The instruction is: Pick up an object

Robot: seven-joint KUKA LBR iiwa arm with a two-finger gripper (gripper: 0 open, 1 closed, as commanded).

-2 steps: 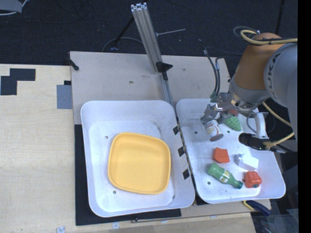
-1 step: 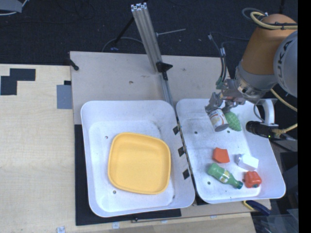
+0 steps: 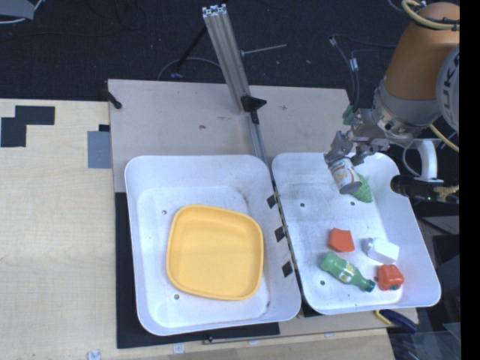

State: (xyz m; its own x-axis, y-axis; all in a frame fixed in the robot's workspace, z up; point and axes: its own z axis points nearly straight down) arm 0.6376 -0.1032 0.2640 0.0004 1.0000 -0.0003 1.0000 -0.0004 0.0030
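- Gripper [image 3: 346, 158] over right bin [image 3: 420, 291], jaws seemingly closed on small can [image 3: 345, 175]
- Green bottle [image 3: 346, 271], orange block [image 3: 341, 240] lie below
- Yellow plate [image 3: 215, 252] in left bin [image 3: 142, 193]

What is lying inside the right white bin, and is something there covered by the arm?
The right bin holds an orange block, a green bottle, a white piece and a red object. The tool partly covers a can-like item and something green.

Few letters can be made out — only part of dark lettering, seemingly "UK", on the arm [image 3: 442, 66] at the right edge; the labels on the green bottle [image 3: 346, 271] and the small can [image 3: 344, 175] are too small to read.
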